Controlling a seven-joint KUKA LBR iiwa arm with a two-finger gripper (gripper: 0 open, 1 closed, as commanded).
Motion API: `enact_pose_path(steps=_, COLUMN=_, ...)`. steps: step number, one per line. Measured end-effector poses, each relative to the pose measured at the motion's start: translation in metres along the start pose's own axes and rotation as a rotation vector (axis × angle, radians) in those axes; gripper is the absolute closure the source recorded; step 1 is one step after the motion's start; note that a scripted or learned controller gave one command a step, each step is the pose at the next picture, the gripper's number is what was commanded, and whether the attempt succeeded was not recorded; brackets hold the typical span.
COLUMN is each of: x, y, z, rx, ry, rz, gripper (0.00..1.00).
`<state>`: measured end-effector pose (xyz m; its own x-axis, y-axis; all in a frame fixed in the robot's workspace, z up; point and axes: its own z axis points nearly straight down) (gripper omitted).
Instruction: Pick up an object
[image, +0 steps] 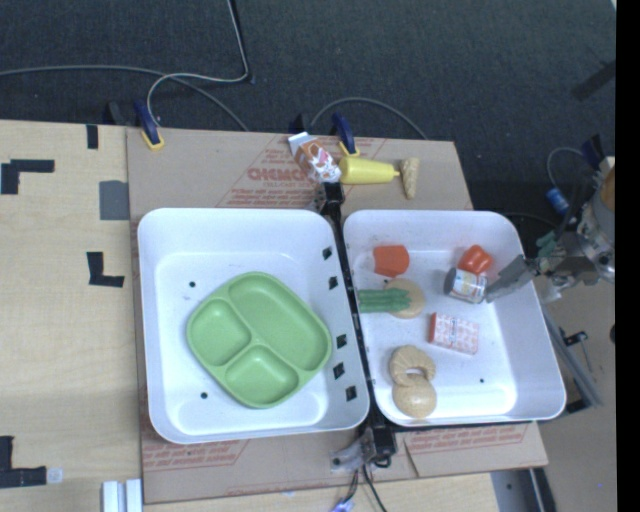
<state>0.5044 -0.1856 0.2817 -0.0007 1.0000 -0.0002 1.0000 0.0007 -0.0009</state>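
The right bin (500, 395) holds several small objects. An orange block (391, 260) lies at its back left. In front of that block, a green stick-shaped item (383, 299) rests across a tan disc (410, 300). A pink patterned box (453, 333) lies near the middle. Two tan bagel-like pieces (412, 364) (416, 399) sit at the front. A silver can with an orange top (469, 275) lies at the back right. My gripper (503, 281) reaches in over the bin's right rim, its tip right beside the can.
The left bin (165, 240) holds a green divided plate (259, 338). Behind the bins on the cardboard lie a yellow toy (366, 171), a snack packet (314, 157) and a tan piece (409, 177). Blue clamps (150, 129) (343, 131) and cables run along the back edge.
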Motion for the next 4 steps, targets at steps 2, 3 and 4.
enact_pose_path(steps=2, x=0.074, y=0.117, z=0.180, rx=0.004, ry=0.001, rz=-0.001, gripper=0.00)
enact_pose_path(steps=3, x=0.091, y=0.136, z=0.196, rx=-0.002, ry=0.000, rz=-0.001, gripper=0.00)
enact_pose_path(steps=4, x=0.091, y=0.165, z=0.196, rx=-0.003, ry=0.000, rz=-0.002, gripper=0.00)
